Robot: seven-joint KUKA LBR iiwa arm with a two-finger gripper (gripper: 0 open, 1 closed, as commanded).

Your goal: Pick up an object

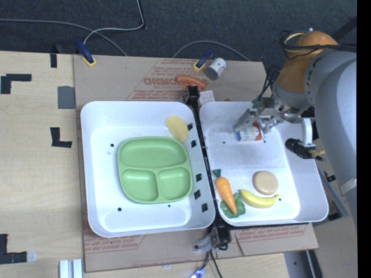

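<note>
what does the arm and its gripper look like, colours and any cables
The arm is bulky, rounded and light grey, with an orange band above the wrist. Thin dark cables run along the wrist beside the band. The gripper is a small grey metal assembly with two fingers, and a black fitting sits on the arm's lower side.

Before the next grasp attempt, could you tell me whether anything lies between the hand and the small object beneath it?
Nothing visible does: the hand sits directly over the small white and red object in the right bin.
</note>
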